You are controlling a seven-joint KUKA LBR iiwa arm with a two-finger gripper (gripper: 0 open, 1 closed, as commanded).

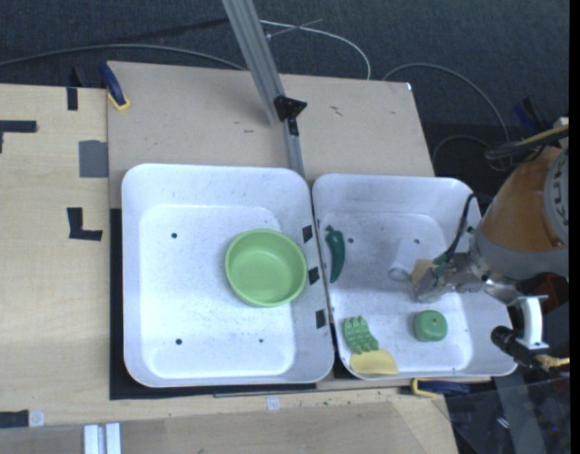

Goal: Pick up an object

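The gripper (414, 280), low in the right bin (384, 189) as if hunting a pick (whether its fingers are open cannot be told), hangs just above a green disc (430, 326), with the pepper (335, 251) to its left.
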